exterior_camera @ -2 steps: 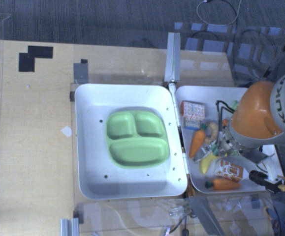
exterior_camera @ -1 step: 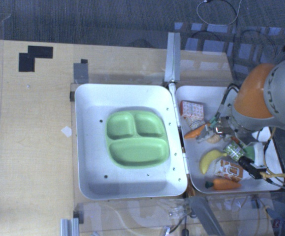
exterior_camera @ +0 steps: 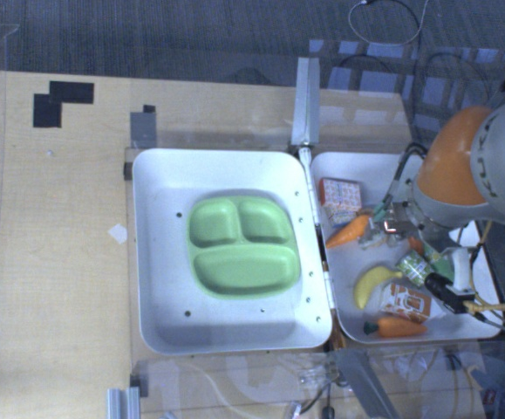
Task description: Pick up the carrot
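An orange carrot [exterior_camera: 349, 231] lies tilted in the right bin [exterior_camera: 348, 321], close to its left wall and just below a small patterned box [exterior_camera: 340, 196]. My gripper [exterior_camera: 385, 226] is low in that bin, right at the carrot's right end; I cannot see whether it touches the carrot. A second carrot [exterior_camera: 399, 326] with a green stub lies along the bin's front wall. The grey arm with its orange band [exterior_camera: 453, 168] reaches in from the right and hides the bin's right part.
A yellow banana [exterior_camera: 372, 284], a small carton [exterior_camera: 406, 302] and a green-capped bottle [exterior_camera: 416, 269] crowd the right bin's front half. The left bin [exterior_camera: 160, 234] holds a green divided plate [exterior_camera: 242, 244]. A metal divider post [exterior_camera: 306, 103] stands behind the bins.
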Robot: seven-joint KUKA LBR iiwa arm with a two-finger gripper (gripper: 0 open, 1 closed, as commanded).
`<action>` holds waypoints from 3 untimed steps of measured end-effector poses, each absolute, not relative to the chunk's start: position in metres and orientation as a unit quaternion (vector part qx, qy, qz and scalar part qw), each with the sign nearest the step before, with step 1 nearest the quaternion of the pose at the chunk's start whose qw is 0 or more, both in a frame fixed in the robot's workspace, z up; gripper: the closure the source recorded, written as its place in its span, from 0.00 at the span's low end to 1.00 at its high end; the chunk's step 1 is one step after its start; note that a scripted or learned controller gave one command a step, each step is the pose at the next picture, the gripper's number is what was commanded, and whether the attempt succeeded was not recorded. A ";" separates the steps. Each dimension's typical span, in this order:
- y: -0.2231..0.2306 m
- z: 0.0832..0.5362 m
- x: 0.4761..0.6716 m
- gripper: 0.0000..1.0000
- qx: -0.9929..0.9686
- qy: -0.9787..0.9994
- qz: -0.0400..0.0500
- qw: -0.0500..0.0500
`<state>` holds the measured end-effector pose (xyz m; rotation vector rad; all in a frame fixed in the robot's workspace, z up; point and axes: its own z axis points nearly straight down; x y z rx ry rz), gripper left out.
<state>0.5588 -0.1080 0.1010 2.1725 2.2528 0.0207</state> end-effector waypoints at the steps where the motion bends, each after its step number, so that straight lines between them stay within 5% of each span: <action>1: -0.096 0.134 0.538 1.00 0.755 0.655 0.002 0.002; 2: -0.102 0.200 0.525 1.00 0.750 0.662 0.002 0.002; 3: -0.102 0.200 0.524 0.00 0.749 0.662 0.002 0.002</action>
